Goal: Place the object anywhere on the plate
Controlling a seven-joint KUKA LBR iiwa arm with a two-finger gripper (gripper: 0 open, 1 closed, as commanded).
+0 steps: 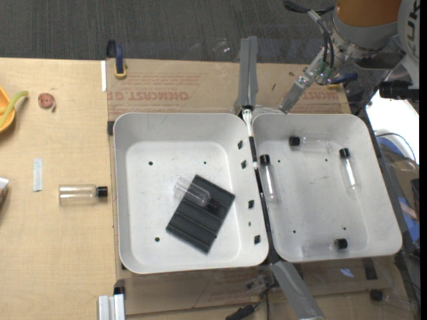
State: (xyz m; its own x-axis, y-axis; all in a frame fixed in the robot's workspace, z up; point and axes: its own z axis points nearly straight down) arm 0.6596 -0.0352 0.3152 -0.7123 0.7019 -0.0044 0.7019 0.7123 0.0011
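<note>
arm (373,12): orange band | grey wrist | thin cables | slim metallic hand (292,99)

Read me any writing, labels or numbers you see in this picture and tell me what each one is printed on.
"CHEMCAST GP": red print on the brown cardboard sheet behind the left bin, upside down in this view; the last letters are uncertain.
A second red line on the cardboard behind the right bin, near: too blurred to read.
Dark letters on the arm at the top right edge: cut off, unreadable.
</note>
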